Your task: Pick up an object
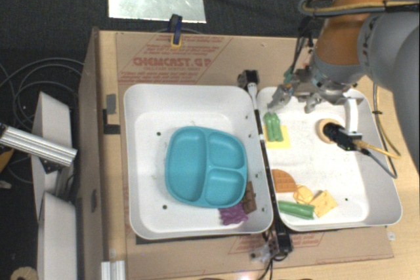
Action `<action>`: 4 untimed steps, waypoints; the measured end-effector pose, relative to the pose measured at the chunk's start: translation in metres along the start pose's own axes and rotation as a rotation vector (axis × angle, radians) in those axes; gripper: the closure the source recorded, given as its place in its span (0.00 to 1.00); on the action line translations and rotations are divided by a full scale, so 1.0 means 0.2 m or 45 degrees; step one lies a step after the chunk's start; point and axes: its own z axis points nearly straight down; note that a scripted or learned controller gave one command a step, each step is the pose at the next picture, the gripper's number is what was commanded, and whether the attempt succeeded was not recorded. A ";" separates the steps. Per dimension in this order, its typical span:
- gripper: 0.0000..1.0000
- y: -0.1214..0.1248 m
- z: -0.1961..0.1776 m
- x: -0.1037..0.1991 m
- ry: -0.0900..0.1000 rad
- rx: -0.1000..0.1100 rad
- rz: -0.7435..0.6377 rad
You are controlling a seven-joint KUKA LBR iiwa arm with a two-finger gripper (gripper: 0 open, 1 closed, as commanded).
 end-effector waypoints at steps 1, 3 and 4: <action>0.00 0.01 0.41 -0.22 -0.002 0.004 0.012; 0.00 -0.22 0.24 -0.70 -0.006 -0.009 0.013; 0.00 0.08 0.31 -0.73 -0.004 -0.012 0.002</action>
